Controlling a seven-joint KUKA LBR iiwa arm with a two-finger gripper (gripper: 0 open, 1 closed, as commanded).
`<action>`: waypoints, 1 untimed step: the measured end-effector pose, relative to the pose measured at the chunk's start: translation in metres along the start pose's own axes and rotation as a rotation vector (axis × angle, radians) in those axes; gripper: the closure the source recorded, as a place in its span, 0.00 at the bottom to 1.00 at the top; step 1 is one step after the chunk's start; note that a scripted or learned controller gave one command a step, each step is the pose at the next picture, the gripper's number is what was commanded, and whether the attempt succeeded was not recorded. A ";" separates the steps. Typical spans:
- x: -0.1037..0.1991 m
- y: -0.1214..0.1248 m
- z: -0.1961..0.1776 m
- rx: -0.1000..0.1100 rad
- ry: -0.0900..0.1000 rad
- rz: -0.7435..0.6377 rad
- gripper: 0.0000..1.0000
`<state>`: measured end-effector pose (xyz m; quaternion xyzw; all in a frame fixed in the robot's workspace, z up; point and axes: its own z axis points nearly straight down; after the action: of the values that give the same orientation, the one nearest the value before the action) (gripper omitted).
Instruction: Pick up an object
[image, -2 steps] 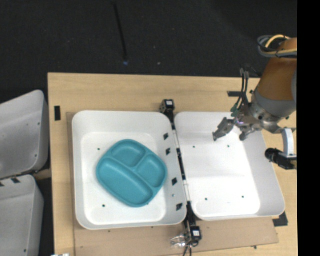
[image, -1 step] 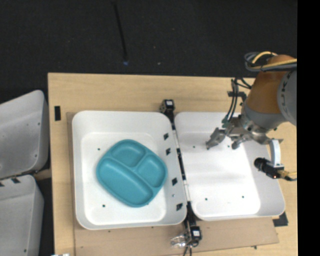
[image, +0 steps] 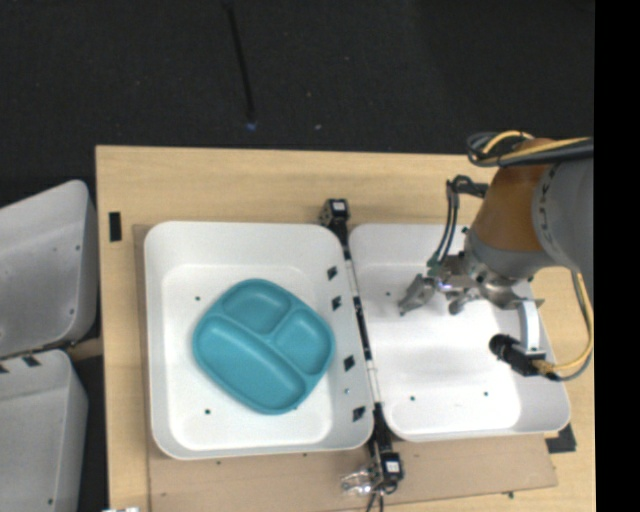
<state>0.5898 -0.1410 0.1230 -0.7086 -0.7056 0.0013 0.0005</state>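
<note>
A teal divided plate lies flat in the left bin, a little left of its middle. My gripper hangs over the upper part of the right bin, well to the right of the plate and across the divider from it. Its fingers are spread open with only white bin floor between them. The grey arm with its orange band comes in from the right above the gripper.
A ridge with black clips separates the two bins. A black connector with a yellow cable hangs off the wrist over the right bin. The wooden bench surrounds both bins, and grey panels stand at the left.
</note>
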 end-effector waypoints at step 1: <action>-0.001 0.000 0.023 -0.001 -0.001 0.002 0.00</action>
<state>0.5896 -0.1424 0.0997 -0.7093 -0.7049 0.0013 0.0000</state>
